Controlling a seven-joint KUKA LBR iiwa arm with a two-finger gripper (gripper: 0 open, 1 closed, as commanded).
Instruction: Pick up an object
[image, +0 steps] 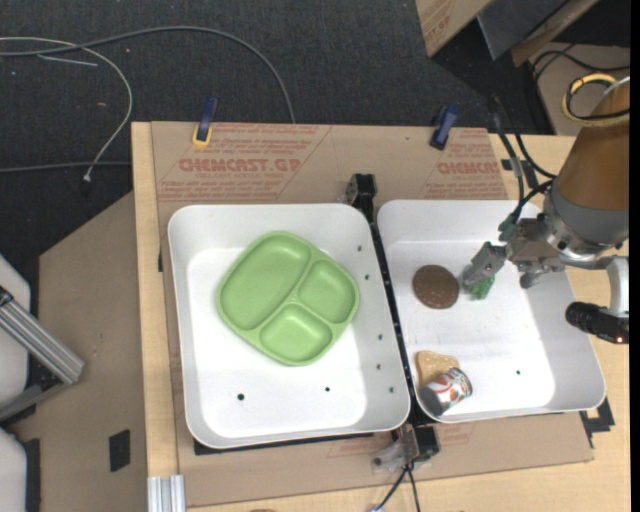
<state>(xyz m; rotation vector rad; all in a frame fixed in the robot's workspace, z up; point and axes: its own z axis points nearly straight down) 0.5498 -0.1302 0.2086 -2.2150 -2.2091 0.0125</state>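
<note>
Reaching into the right bin (560, 330), the gripper (480, 275) sits low beside the brown disc (436, 287), a flat round matte piece, cookie-like. Green-tipped fingers are just to the disc's right, maybe touching its edge; can't tell if they are spread or closed, and nothing is visibly between them. Step, as I judge it: approach/pre-grasp, no pick yet. Next move needs the fingers centred over the disc so they straddle it, then close and lift; thin flat shape on a smooth bin floor looks hard to pinch and could slide. Other candidates: small can (449, 389), glossy red and silver, lying on its side at the near left corner, touching a tan cracker-like piece (433, 362). Left bin (200, 300) holds a green divided plate (288, 297), smooth plastic, three compartments.
</note>
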